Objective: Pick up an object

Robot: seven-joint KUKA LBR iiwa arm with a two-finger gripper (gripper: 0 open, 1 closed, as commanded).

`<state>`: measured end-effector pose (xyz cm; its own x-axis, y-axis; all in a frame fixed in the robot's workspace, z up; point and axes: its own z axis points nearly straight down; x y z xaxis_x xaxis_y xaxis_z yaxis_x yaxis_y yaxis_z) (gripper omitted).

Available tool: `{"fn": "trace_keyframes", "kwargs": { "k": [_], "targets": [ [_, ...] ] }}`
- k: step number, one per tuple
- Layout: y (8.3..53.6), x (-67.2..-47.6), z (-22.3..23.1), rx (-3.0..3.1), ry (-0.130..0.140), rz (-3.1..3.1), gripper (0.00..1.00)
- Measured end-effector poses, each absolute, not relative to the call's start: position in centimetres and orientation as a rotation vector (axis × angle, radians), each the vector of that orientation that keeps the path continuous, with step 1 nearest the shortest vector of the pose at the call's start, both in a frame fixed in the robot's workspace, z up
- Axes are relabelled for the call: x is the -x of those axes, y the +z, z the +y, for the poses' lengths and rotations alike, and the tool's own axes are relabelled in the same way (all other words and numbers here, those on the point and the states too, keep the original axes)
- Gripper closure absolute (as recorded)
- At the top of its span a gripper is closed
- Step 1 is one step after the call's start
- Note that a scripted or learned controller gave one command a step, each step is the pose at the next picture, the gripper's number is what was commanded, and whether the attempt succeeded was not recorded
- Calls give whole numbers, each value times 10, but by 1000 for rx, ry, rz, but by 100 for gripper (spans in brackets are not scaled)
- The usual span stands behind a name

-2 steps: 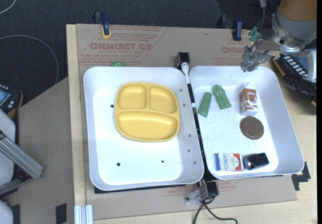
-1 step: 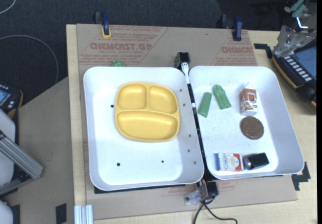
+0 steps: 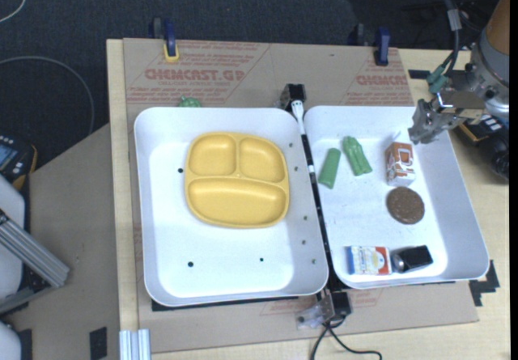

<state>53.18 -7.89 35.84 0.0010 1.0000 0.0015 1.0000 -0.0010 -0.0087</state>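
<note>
Two green pieces [image 3: 343,160], one brown carton [image 3: 400,163], one brown disc [image 3: 405,205], one red-white box [image 3: 368,260] and one black block [image 3: 411,258] lie in right bin [image 3: 465,188]. Pincer [image 3: 426,125] hovers at bin's upper right, just above-right of carton, grasping nothing; finger spread unclear. One yellow tray [image 3: 237,180] in left bin [image 3: 162,229].
</note>
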Motion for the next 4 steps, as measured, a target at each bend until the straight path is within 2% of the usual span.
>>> {"fn": "trace_keyframes", "kwargs": {
  "k": [1, 2, 3, 4],
  "targets": [
    [443, -497, -88, 2229, -11, -2228, 100],
    [475, -479, -133, 2232, -4, -2222, 100],
    [390, -479, -122, 2217, 7, -2216, 100],
    [452, -479, -176, 2235, -4, -2223, 100]
  ]
}}
